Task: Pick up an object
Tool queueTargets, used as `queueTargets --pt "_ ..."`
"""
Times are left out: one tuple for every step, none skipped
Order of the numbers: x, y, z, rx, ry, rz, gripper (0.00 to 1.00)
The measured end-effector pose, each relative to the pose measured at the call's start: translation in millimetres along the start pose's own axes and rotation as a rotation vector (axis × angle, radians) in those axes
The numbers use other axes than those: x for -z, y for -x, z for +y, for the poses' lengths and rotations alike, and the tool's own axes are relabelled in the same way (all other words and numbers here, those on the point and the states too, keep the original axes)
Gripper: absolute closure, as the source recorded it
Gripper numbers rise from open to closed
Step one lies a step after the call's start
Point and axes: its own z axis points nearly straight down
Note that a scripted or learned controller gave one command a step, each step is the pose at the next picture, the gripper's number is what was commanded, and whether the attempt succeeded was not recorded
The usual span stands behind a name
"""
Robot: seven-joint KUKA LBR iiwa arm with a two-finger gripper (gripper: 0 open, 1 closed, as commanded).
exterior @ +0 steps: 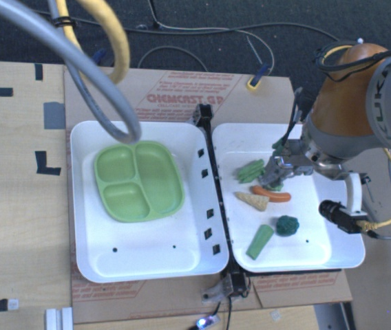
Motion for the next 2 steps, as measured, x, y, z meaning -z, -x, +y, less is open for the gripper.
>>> queueTargets --pt "3.7 -55.7 12.9 0.001 -0.001 0.001 1.0" --pt "-9.5 -107.9 13.0 0.0 -0.002 -0.001 1.0"
